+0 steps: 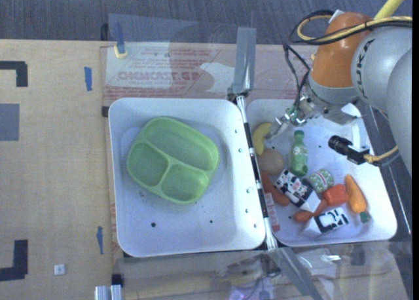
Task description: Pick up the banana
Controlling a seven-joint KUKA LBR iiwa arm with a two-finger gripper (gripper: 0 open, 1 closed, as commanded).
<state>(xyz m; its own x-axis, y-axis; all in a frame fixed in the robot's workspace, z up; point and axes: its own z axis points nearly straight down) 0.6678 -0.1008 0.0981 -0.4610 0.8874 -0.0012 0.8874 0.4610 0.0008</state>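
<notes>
Wooden counter [52, 181] carried two shallow white plastic bins side by side. Left bin [131, 226] held a green three-compartment plastic tray [172, 159], sitting left of centre, flat.

Right bin [383, 220] held the clutter. Yellow banana [261, 136] lay in the upper-left corner of that bin, against the wall shared with the left bin. Just below it sat a tan rounded potato-like item [272, 160]. Right of that stood or lay a small green bottle [299, 153]. Lower down: a black-and-white patterned box [292, 186], a green-and-white striped can [321, 179], a red toy piece [334, 194], an orange carrot [355, 194], a second black-and-white box [331, 220].

Metal two-finger hand [287, 120] was over the top of the right bin, just right of the banana's upper end and slightly above it in the frame. Near, but no visible contact. Nothing was seen between the fingers; open or closed, couldn't tell at this resolution. Grey arm with orange band [340, 50] came in from the upper right.
</notes>
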